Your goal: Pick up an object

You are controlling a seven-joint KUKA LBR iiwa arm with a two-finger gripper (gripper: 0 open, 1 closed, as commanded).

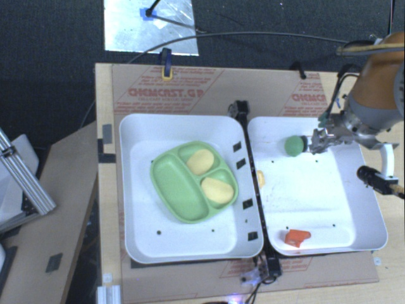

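A green ball (293, 145) lies in the right bin (354, 233), near its far left corner. My gripper (314, 143) is low over that bin and right beside the ball on its right, touching or almost touching it. The ball sits to the left of the gripper's tip and looks to be resting on the bin floor. An orange object (296, 237) lies near the right bin's front edge. A small yellow piece (260, 179) rests against the divider between the bins.
The left bin (136, 170) holds a green divided plate (177, 192) with two yellow items (201, 161) (217, 189) in its small compartments. The arm's orange band and grey wrist (376, 87) hang over the right bin's far right corner.
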